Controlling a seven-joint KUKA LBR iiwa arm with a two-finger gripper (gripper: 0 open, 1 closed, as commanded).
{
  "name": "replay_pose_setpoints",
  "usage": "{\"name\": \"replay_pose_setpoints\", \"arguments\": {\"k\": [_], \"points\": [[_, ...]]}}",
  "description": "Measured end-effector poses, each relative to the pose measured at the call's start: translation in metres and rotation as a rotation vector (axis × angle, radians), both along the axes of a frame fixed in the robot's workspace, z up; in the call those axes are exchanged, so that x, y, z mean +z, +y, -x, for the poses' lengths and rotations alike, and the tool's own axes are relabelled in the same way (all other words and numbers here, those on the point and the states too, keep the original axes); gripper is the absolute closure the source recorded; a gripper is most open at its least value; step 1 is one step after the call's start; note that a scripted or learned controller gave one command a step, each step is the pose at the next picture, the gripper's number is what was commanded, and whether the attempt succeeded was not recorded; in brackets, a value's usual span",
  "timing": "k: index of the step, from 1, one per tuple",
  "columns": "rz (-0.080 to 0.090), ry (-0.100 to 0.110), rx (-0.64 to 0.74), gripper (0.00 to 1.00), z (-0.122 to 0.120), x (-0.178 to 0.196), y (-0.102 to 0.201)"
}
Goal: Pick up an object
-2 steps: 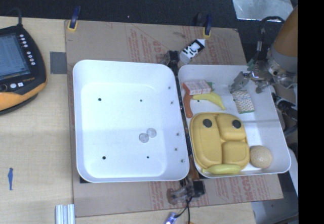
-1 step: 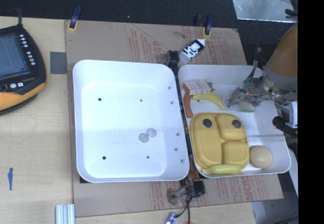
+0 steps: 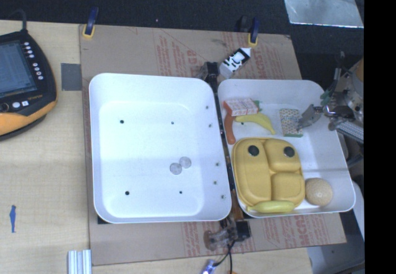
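The right bin (image 3: 331,149) holds several objects. A yellow compartment tray (image 3: 270,171) lies in its middle, with a yellow-green pod (image 3: 274,206) at its front edge and a beige ball (image 3: 318,192) to its right. Further back lie a yellow banana (image 3: 257,120), a pink block (image 3: 241,107), an orange sausage shape (image 3: 229,128) and a small patterned card (image 3: 289,122). My gripper (image 3: 309,115) reaches in from the right, just right of the patterned card, with nothing visibly held.
The left bin (image 3: 111,143) holds two small grey discs (image 3: 180,166). A teach pendant (image 3: 21,81) lies at the bench's left. A black-and-white item (image 3: 235,60) rests behind the bins, with clamps (image 3: 252,30) on the cardboard's back edge.
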State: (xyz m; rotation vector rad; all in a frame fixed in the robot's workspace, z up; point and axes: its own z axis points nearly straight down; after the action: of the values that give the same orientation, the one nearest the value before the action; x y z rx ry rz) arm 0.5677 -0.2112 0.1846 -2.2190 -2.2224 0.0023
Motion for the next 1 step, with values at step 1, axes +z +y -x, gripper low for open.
{"name": "replay_pose_setpoints", "arguments": {"k": [1], "points": [[0.003, -0.005, 0.005, 0.00, -0.0216, -0.0889, 0.0411]]}}
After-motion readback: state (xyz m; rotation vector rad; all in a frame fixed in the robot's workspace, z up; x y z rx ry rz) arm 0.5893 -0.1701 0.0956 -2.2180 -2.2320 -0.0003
